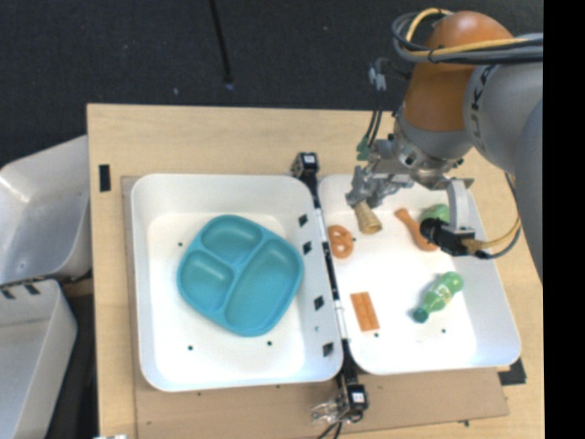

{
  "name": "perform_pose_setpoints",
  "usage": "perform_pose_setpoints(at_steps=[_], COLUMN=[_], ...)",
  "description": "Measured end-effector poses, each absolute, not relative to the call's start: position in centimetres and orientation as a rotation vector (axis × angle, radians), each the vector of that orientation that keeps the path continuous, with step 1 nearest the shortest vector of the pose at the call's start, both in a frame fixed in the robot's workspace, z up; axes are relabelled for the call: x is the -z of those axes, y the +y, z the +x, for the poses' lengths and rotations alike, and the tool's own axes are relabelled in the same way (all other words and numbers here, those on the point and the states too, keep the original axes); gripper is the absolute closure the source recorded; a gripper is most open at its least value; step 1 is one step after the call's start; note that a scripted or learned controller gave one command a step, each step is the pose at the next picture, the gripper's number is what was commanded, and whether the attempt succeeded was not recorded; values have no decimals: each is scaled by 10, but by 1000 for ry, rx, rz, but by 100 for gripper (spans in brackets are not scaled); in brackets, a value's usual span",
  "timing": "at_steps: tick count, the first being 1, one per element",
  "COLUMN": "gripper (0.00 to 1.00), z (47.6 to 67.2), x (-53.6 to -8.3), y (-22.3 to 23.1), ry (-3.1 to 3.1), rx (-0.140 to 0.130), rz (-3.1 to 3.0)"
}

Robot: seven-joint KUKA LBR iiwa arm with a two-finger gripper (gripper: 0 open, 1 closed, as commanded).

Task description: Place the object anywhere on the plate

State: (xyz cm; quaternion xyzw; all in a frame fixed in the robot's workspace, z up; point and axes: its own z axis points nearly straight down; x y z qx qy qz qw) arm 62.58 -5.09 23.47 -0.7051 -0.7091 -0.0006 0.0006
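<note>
A blue divided plate [240, 275] lies in the left white bin [146, 245]. My gripper [366, 193] hangs over the far left corner of the right bin [475, 337]. A short tan cylinder [368, 219] lies or hangs directly under its tip, touching or nearly touching it; the view does not show whether it is held. The gripper is right of the divider between the bins, well away from the plate.
The right bin also holds a brown pretzel [339, 241], an orange flat strip [364, 312], a green bottle [438, 296], an orange spoon-like piece [416, 230] and a small green item [437, 214]. The arm's orange band [452, 71] looms over the bin's far side.
</note>
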Motion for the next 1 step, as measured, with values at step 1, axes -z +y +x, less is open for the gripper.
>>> perform_pose_setpoints(at_steps=[1], gripper=[100], z=[610], x=[-243], y=[8], ry=[-2228], rx=[2], rz=[-2212])
